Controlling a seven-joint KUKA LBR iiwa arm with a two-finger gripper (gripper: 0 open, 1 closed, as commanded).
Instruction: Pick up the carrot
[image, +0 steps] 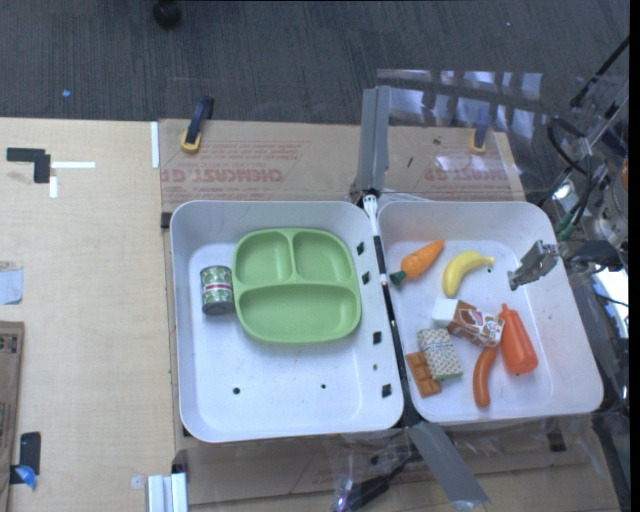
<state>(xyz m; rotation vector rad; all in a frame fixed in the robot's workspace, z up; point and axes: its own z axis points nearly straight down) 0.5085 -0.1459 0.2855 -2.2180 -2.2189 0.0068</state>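
- The pincer hangs at the right-hand side of the right shallow white bin, metal fingers angled down and leftward; whether they're apart or together I can't tell at this size, and nothing shows between them.
- The target, a small orange plastic carrot with a green tip, lies well off to the pincer's left, up in the bin's near-divider corner, pointing slantwise with its fat end toward the pincer.
- Between pincer and carrot sits a yellow plastic banana, just beside the carrot — that's the obstacle on the straight line in.
- Below and left of the pincer: an orange bottle-shaped toy, a slim orange-red sausage-shaped toy, a brown-and-white carton and a patterned little pouch, all clear of the carrot.
- Far left of the pincer, the other white bin holds a green sectioned plate and a small tin can.
- My read on handling: toy carrot, so light, stiff, smooth-skinned and tapered — likely to squirt out if pinched near the narrow tip.
- Best bet is closing across the thick middle, fingers square to its long axis.
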